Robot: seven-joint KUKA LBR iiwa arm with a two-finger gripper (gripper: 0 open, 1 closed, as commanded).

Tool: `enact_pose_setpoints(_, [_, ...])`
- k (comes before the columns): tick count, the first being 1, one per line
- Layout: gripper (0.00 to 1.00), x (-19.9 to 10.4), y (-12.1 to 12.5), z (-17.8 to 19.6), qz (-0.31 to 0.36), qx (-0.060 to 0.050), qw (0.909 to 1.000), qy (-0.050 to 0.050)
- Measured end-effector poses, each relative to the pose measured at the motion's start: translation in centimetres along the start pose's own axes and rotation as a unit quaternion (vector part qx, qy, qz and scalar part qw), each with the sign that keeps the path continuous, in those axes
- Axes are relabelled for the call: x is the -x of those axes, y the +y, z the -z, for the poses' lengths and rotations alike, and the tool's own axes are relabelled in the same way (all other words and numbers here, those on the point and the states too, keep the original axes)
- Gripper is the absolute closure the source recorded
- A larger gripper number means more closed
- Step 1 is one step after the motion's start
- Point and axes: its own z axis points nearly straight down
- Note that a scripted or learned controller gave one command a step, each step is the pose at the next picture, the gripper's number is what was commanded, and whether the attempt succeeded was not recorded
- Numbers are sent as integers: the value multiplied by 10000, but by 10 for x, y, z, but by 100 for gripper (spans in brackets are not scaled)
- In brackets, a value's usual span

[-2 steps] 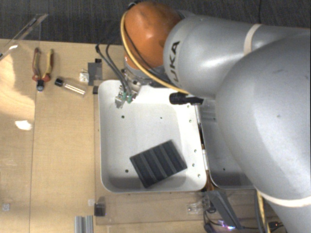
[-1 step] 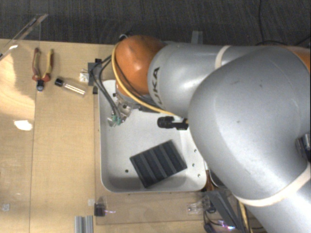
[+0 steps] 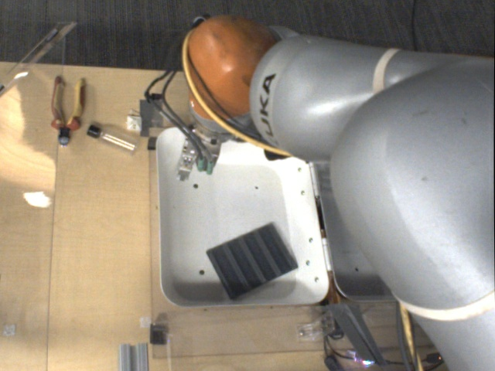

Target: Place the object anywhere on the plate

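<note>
- Across the wooden bench we see a pale, glossy top that catches bright glare near its left edge, with dark carpet-like floor beyond its far side.
- We use the left white bin as our landmark: it is a shallow tray with rounded corners and small dots on its floor.
- Inside that bin, toward its near side, lies the dark ribbed plate, flat and turned at an angle to the bin walls.
- Over the bin's far left corner hangs the gripper, below the arm's orange band; we cannot tell how it is set, nor whether it carries anything.
- We cannot make out the object to be placed.
- Left of the bin, on the bench, rest red-handled pliers and, nearer the bin, a small clear vial with a dark cap.
- Right of the bin, the second bin is largely covered by the grey arm.
</note>
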Motion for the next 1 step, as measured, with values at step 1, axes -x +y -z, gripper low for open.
enact_pose_setpoints(1, [100, -22, -5, -58, 3041, 11, 9526, -11])
